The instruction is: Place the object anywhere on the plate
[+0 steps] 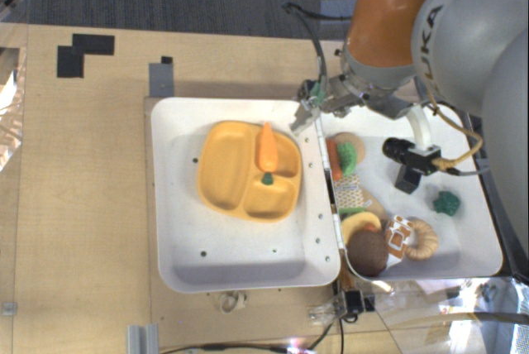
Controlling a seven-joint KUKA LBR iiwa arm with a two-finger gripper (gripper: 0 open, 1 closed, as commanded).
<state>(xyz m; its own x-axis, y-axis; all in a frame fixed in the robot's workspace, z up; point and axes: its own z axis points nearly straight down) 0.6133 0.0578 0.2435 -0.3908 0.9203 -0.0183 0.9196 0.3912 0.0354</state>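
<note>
Camera view from above, at a slant: a pale wooden table [83, 179] carries two shallow white bins side by side. In the left bin [175, 212] sits a yellow divided plate [221, 179]. The toy carrot [267, 145] lies on it at about two o'clock, orange body pointing toward twelve and green top toward six, resting across the plate's right-hand sections. The claw [310, 111] hangs just off the plate's one o'clock edge, over the ridge where the two bins meet, near the carrot's tip but apart from it. Whether it is spread or pressed together cannot be told from this angle, and nothing shows in its grip. The right bin [475, 249] holds loose toys: a small green piece [447, 203] at three o'clock, a ring-shaped pastry [423, 238] and a brown ball [368, 251] toward six. The placement looks done. The risk now is disturbance: a low sweep of the claw toward nine o'clock could clip the carrot's tip or the plate rim and knock the carrot off. The carrot is round and may roll.
</note>
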